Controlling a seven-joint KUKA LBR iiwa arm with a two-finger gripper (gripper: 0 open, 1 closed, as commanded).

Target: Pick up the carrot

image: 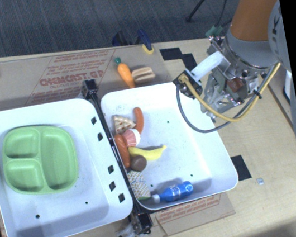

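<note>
The carrot (125, 74), orange with a green top, lies on the cardboard just behind the right bin's far rim, outside both bins. A tan bun-like piece (143, 75) touches its right side. My gripper (221, 92) hangs above the right bin's (196, 135) right edge, well to the right of the carrot and nearer the camera. Yellow and black cables loop around it and hide its tip. Nothing shows in its grasp.
The right bin holds a banana (149, 153), two reddish sausages (138, 119), a sandwich wedge (120, 123), a dark round item (138, 164) and a blue bottle (175, 191). A green divided plate (40, 158) sits in the left bin. Clamps (146, 41) grip the cardboard's far edge.
</note>
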